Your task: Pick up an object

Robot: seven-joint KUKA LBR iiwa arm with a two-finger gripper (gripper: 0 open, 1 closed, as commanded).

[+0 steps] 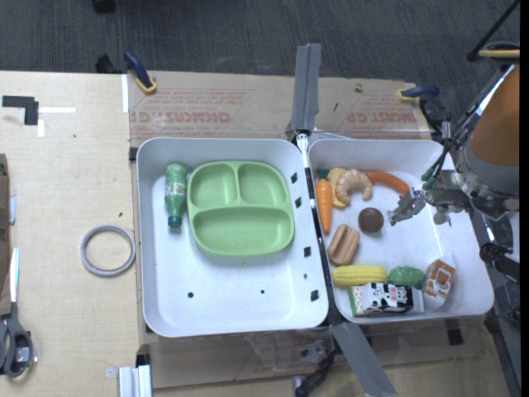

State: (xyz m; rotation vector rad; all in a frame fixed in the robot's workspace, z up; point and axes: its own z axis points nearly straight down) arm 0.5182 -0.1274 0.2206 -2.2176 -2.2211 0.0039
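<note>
Task names no specific obj, so any item in the right bin (463,304) counts. Closest to the gripper (407,208): a small dark brown round thing (371,219), smooth, ball-like, on the bin floor just left of the tip and apart from it. Around it: a pale croissant (353,183) curved like a crescent, a long orange sausage-like piece (387,179) behind it, a carrot (323,204) w/ green top along the bin's left wall, a tan hot-dog bun (343,243), a bumpy yellow corn cob (357,275), a knobbly green veg (406,276), a black-and-white carton (383,298) lying flat and an orange-white packet (439,281) near the front right. All look like moulded plastic toy food; the carton and packet are boxy.

Step in hand, as I read it: approach, nothing grasped. Gripper hangs over open bin floor, fingers slightly apart w/ nothing between them. Next move needs a short shift left over the brown ball, then a drop straight down; round smooth shape may roll off the fingers, so centring matters.

Left bin (223,304) holds a glossy green divided plate (241,208) & a small green bottle (174,193) lying beside it. A grey ring (107,249) and scissors (15,337) sit on the wooden bench (58,180).
</note>
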